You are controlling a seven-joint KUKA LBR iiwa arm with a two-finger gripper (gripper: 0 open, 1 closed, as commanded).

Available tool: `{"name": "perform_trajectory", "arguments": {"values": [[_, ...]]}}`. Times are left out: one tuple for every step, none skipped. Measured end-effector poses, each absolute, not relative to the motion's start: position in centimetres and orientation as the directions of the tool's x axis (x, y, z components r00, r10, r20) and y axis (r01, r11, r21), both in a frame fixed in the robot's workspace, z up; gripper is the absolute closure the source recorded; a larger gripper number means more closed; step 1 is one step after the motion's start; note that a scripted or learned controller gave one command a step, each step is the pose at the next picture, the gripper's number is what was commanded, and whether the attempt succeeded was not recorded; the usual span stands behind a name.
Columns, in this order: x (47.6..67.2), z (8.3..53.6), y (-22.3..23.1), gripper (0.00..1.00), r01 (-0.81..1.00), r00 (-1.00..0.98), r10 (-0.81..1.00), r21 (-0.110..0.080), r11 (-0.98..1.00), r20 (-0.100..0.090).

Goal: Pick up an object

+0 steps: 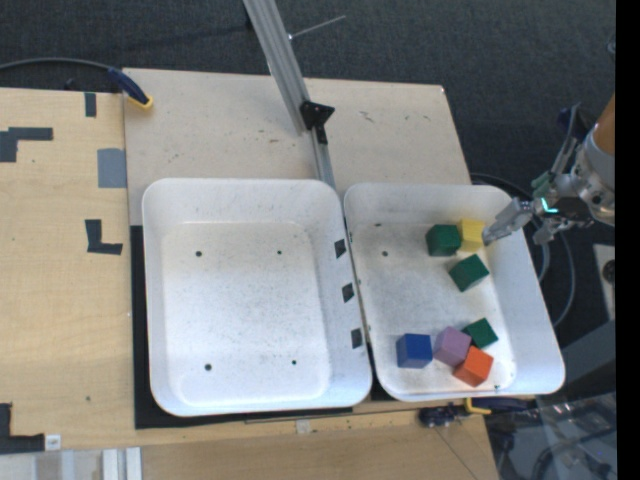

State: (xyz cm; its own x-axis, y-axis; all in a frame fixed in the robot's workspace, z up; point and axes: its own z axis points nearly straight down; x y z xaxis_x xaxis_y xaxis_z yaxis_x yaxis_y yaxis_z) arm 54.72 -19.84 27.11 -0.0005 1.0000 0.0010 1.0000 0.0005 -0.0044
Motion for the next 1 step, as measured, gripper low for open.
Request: {"name": "perform_trajectory", "arguments": {"values": [[54.79,27.31,-19.82,0.00,1.000,-0.002,1.000,-0.001,0.002,0.000]]}}
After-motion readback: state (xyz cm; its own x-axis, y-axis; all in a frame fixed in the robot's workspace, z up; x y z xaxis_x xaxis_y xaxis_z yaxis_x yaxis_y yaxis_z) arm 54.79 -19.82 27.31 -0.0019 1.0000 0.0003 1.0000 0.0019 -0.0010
